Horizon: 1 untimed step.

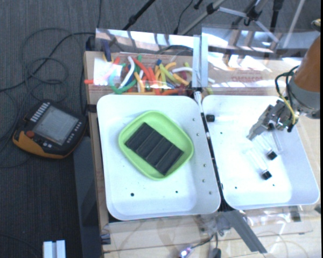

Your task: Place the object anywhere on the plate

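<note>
Two white bins (151, 198) sit on the bench; my gripper (269, 123) hovers over the right one, fingers' spread unclear.

Grey arm (304, 93), orange band, dark cables, metallic fingers (257, 131).

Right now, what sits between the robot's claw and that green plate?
In the camera view, between the gripper and the green plate lie bare white bin floor and the two bins' adjoining rims, nothing else.
</note>
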Each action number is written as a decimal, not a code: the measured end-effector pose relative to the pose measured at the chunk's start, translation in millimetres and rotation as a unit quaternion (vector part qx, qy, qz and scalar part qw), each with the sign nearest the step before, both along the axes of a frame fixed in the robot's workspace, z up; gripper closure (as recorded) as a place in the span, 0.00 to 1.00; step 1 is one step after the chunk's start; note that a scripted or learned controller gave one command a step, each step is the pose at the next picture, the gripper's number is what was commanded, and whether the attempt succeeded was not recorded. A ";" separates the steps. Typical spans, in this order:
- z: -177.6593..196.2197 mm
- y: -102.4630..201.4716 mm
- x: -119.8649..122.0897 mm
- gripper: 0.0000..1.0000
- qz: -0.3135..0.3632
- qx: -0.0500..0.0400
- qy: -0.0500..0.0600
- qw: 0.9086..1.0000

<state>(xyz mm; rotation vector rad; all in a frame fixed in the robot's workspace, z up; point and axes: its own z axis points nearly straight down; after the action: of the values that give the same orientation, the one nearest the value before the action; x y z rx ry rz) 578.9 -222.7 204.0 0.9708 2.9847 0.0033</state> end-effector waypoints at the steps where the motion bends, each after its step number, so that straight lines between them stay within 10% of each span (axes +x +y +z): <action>1: -28.3 44.8 -63.9 1.00 0.105 0.000 0.002 0.994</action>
<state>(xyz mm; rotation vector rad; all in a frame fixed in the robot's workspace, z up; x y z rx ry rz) 515.0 -177.9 175.7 0.6527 3.0731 0.0013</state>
